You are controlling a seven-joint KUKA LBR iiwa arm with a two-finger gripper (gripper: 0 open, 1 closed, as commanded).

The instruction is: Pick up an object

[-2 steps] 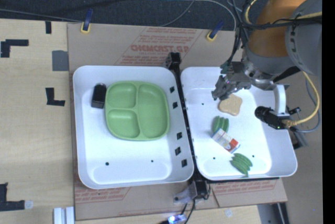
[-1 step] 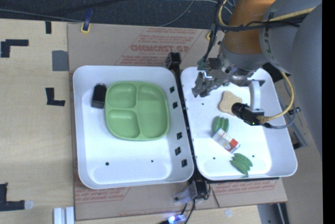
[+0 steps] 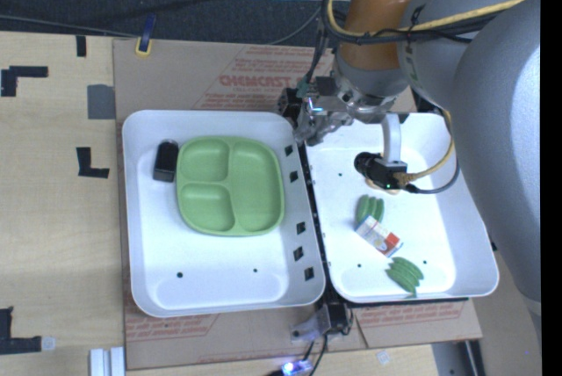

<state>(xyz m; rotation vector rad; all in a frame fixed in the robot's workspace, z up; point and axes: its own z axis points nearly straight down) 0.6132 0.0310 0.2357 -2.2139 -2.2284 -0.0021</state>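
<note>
Fingers: we cannot tell their state; two-finger gripper (image 3: 309, 121) (dark, cluttered) hangs over far rim between left white bin (image 3: 145, 216) and right white bin (image 3: 461, 229).

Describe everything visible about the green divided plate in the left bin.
The green plate is a pale green rounded square, apparently matte plastic, with three compartments: two smaller at the top, one wide below. It lies flat, right side up, slightly rotated, on the floor of the left bin. A small black object sits at its left edge, seemingly touching. Nothing lies in the compartments.
</note>
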